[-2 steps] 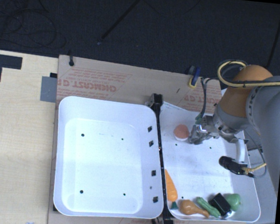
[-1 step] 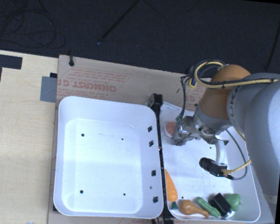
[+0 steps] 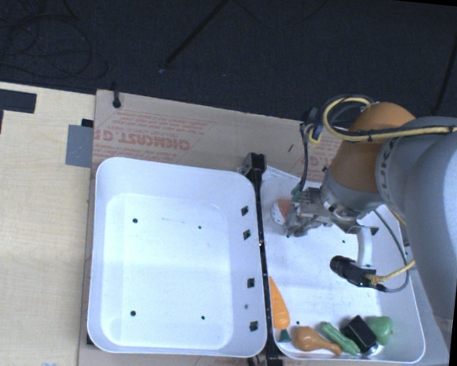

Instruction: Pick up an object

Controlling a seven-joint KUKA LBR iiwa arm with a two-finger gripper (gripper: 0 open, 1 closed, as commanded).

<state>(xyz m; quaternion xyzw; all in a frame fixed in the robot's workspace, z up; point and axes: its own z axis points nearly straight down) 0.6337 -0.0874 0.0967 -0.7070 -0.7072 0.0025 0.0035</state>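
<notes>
A: What is lying toward the left of the frame?
B: The left bin (image 3: 172, 262) is sitting there, with the right bin (image 3: 409, 322) touching it along the middle.
A: And the objects?
B: An orange carrot-like piece (image 3: 279, 304) is lying by the divider at lower centre; a tan piece (image 3: 309, 338), green pieces (image 3: 340, 337) and a black block (image 3: 360, 332) are clustering at lower right.
A: The gripper (image 3: 296, 219)?
B: It is hanging low at the right bin's upper left, perhaps over something pinkish (image 3: 279, 211); whether it is gripping, I cannot tell.
</notes>
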